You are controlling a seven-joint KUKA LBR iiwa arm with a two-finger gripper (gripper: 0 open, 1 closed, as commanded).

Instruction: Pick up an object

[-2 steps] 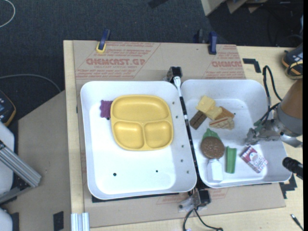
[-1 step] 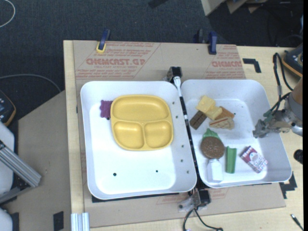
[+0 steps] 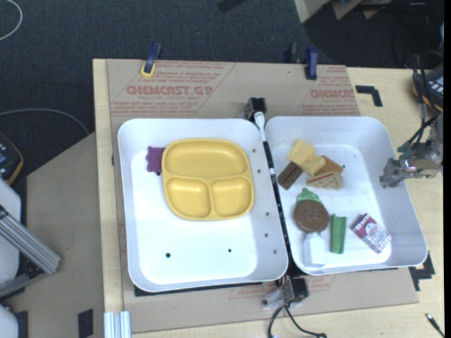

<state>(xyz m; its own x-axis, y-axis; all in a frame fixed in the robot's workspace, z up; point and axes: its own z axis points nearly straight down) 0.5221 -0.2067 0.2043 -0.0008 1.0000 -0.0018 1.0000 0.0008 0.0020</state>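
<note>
The right bin (image 3: 366, 136) holds several toy foods. A yellow cheese block (image 3: 304, 153) lies beside a brown bar (image 3: 289, 175) and a sandwich wedge (image 3: 326, 179). Lower down are a round brown patty (image 3: 311, 217) with a green piece on its top edge, a green stick (image 3: 338, 234), a white bottle (image 3: 314, 249) and a red-and-white packet (image 3: 371, 232). My gripper (image 3: 399, 170) hangs at the bin's right rim, apart from all of these, with nothing seen in it.
The left bin (image 3: 197, 259) carries a yellow divided plate (image 3: 208, 177) with a purple item (image 3: 154, 159) at its left edge. Clamps (image 3: 149, 62) hold the cardboard base at the back. Cables and a dark device (image 3: 431, 83) sit at the far right.
</note>
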